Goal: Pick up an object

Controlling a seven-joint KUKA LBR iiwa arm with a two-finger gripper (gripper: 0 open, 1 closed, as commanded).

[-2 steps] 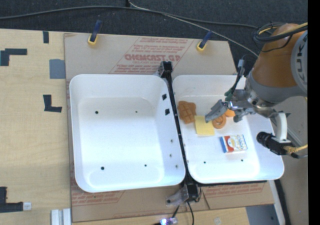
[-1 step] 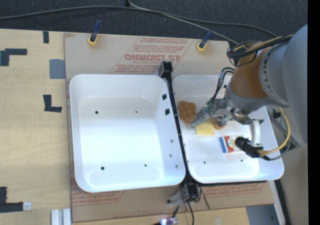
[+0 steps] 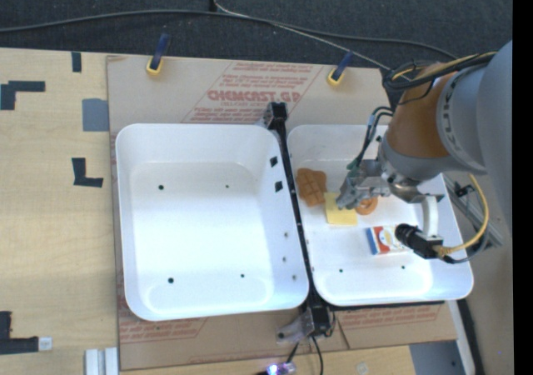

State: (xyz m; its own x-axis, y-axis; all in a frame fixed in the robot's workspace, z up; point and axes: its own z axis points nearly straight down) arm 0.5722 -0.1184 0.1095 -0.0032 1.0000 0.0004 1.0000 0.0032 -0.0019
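A grey arm with an orange band reaches in from the right and lowers its end effector (image 3: 356, 195) into the right-hand bin (image 3: 329, 282), one of two shallow white bins sitting side by side on the surface (image 3: 50, 223). Directly under the tool lies a pale yellow wedge (image 3: 340, 214), its upper edge tucked beneath the tool and its longer side running roughly left to right; a small orange piece (image 3: 367, 207) sits just beside it on the right. I judge the wedge the likeliest target, since it lies straight below and a shade toward the camera. A brown waffle-like cookie (image 3: 312, 186) rests just to the left, close to the wall shared by the bins, and a small red, white and blue box (image 3: 381, 240) lies near the wedge, lower right. With cookie and orange piece crowding both flanks, any close risks nudging a neighbour. From here I cannot tell how the tool is set. The left bin (image 3: 133, 198) lies beyond the shared wall.
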